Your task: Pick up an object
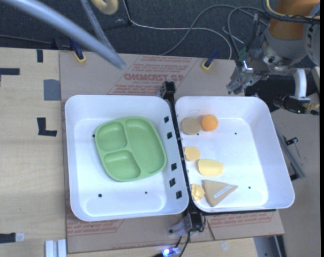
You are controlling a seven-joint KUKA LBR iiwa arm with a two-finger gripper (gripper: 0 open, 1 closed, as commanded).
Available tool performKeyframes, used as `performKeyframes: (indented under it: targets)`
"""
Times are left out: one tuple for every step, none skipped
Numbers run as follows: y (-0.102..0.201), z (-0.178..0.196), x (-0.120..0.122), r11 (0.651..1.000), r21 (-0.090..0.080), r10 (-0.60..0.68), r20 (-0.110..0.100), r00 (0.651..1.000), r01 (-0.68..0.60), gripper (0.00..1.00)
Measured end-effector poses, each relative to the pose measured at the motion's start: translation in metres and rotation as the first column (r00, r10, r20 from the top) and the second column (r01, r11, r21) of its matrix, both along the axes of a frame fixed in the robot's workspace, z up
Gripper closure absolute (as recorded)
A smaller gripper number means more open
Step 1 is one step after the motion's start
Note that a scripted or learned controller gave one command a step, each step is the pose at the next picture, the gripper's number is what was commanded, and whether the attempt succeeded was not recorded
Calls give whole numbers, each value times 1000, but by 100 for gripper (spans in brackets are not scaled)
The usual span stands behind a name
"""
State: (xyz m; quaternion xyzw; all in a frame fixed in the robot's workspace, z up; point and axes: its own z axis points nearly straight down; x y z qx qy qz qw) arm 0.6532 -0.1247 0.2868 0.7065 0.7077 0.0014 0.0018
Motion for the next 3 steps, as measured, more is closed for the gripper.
performKeyframes:
  targets:
    - [51,-18,-19,1000,1,2,-8,1000,-2,100]
    - [106,-39,-30,1000,1,3,-8,1000,-3,100]
    - [158,-38,-33,1000,1,4,-7,1000,-4,100]
